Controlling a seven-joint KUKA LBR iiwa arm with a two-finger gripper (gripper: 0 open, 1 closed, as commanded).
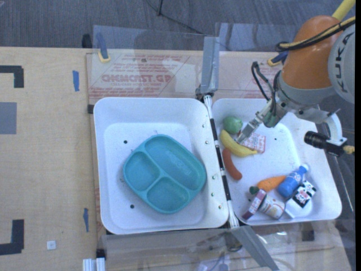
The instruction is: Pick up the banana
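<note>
- The banana lies in the right bin, in its upper left part, close to the wall that divides the two bins.
- Its long axis runs at a slant from upper left to lower right, with the curve bowing downward; the upper end points toward a green ball-like item just above it.
- The claw sits directly over the banana's upper middle, at its upper right flank, tip pointing down and to the left. The fruit therefore lies just below and left of the tip, touching or nearly touching; which of the two cannot be determined.
- Whether the claw's fingers are apart or together cannot be told: they merge into one dark and light shape at this slant. No part of the banana is seen between them, so no hold is recorded.
- Judgement: the coming move turns on the fingers straddling the banana across its narrow width, not along its length.
- A white card with red print lies under or against the banana's right end; a red sausage-shaped item lies just below it, near but seemingly apart.
- Further out in the same bin: an orange carrot, a blue bottle, and small containers at the lower edge.
- The left bin holds a teal divided plate.
- The arm covers the right bin's upper right corner; the desk extends to the left.
</note>
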